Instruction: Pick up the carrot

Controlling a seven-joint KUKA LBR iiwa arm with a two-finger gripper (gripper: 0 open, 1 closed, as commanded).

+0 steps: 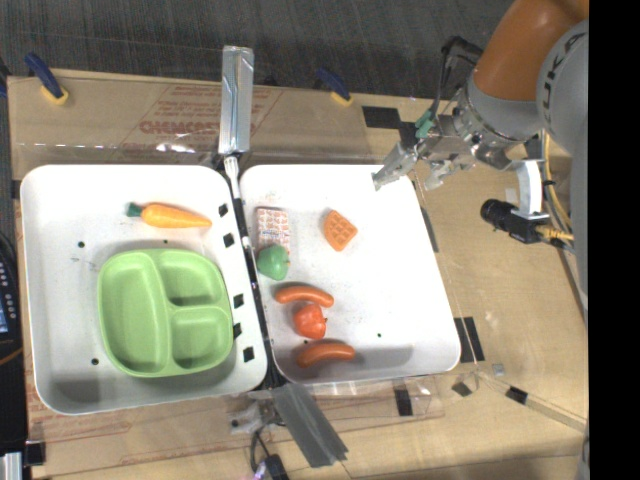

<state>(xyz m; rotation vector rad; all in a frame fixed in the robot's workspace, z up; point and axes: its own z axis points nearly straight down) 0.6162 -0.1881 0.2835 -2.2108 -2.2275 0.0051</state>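
Over the right bin's far corner, my gripper (400, 168) hangs, grip unreadable; I should cross to the carrot (170, 215), descend along it, beside the green tray (165, 313)

carrot (170, 215) lies in the left bin (40, 268) above a green tray (165, 311); pincer (400, 165) hovers over right bin's (430, 298) corner.

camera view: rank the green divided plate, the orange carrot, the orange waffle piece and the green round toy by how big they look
1. Green divided plate, by far the largest.
2. Orange carrot, long and thin.
3. Orange waffle piece and green round toy look about alike; I would not rank them.
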